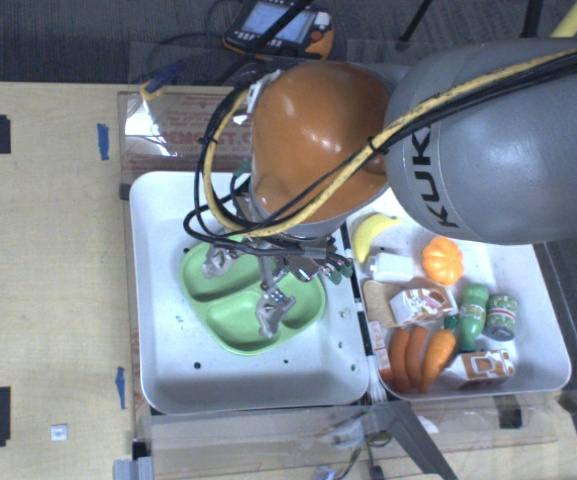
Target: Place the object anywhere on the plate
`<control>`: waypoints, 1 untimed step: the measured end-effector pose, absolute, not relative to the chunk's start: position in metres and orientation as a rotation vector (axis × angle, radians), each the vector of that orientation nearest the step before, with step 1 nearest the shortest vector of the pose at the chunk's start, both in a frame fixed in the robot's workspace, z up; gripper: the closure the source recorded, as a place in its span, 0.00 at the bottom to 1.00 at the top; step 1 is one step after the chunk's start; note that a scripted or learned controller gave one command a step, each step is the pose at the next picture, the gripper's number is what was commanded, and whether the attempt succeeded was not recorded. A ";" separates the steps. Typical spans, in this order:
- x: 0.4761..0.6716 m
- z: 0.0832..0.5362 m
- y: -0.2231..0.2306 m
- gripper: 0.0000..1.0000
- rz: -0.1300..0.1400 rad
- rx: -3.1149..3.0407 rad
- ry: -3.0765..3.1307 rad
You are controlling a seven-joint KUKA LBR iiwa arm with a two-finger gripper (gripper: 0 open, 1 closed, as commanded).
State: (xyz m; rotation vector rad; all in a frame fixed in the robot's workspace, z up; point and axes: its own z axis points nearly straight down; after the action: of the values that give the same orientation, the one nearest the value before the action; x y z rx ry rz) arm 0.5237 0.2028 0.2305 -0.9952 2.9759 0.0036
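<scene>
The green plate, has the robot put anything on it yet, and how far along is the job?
Done so far: the gripper is over the green plate in the left bin. In hand: I cannot tell whether it holds anything, and no toy food is visible on the bare parts of the plate. Left: a placed item must show on the plate. The carrots, the banana and the small pumpkin lie in the right bin.

green plate [230, 318], white bins [158, 268], orange pumpkin [442, 259], yellow banana [370, 232]
</scene>
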 end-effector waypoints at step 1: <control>0.504 0.260 0.096 0.00 0.002 -1.043 2.963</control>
State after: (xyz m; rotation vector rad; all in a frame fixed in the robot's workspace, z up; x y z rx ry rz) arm 0.5038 0.0965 0.2595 -1.0428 2.9633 0.0016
